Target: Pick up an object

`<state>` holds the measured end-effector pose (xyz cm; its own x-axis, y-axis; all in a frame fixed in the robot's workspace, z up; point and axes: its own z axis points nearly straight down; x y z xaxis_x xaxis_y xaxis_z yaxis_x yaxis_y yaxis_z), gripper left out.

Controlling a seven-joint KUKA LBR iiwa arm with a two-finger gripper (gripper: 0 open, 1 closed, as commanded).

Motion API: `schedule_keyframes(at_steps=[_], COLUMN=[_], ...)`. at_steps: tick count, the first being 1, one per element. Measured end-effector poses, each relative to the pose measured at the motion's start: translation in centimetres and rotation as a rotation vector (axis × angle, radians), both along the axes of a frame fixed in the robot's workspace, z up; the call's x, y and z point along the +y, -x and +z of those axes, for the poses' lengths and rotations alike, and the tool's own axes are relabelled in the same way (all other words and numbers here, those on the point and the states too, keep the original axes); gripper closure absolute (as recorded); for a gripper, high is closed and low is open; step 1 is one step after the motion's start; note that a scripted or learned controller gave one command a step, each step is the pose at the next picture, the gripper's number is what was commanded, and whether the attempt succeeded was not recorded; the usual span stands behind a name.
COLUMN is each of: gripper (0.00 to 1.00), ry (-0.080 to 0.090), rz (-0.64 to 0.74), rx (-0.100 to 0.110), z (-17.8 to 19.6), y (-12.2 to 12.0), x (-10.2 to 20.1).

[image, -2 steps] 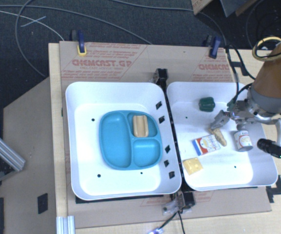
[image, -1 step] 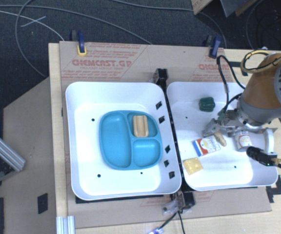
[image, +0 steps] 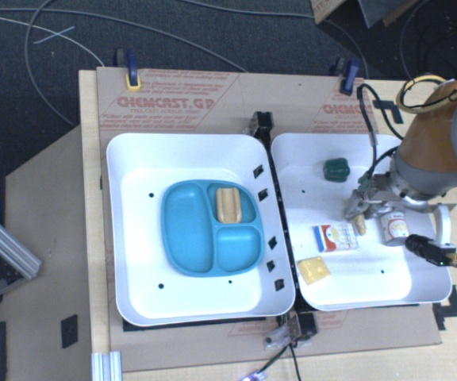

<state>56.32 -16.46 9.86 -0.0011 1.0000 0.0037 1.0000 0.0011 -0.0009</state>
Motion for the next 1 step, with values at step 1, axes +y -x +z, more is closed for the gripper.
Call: schedule_keyframes(at_steps=[1], gripper=[1.00], ry=[0.004], rz=[0.000], rx=[-0.004], z=[5.20], y=[0.17], x=[1.01])
